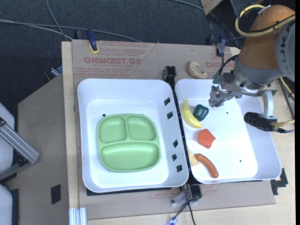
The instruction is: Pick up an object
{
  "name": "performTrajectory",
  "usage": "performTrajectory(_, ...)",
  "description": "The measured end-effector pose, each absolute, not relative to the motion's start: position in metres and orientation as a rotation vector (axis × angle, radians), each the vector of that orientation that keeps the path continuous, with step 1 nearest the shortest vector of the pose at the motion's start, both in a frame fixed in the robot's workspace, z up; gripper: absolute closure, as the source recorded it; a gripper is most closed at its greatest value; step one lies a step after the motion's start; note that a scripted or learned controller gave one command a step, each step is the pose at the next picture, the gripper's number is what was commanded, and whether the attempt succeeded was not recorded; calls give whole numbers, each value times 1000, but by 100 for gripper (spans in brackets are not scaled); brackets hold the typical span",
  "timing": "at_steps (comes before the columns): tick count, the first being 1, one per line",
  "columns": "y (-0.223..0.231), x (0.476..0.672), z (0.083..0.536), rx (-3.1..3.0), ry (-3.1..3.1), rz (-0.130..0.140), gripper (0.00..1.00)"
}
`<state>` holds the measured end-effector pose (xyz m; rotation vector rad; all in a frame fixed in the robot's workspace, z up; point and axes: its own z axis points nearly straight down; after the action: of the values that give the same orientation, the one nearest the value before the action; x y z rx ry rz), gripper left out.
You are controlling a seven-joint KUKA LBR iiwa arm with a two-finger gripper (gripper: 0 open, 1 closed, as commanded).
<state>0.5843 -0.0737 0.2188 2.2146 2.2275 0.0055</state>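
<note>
The right bin holds a yellow banana, a dark green piece touching it, an orange-red block and a brown sausage near the front edge. A small pale yellow piece lies beside the sausage. My gripper hangs over the back of the right bin, just right of and behind the green piece. I see nothing in it.
The left bin holds a green divided plate. A beige lump lies on the cardboard behind the right bin. The black divider with clips runs between the bins.
</note>
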Motion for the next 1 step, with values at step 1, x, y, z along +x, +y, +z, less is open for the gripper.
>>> performTrajectory(1, -21, 583, 210, 2218, 2230, 0, 100)
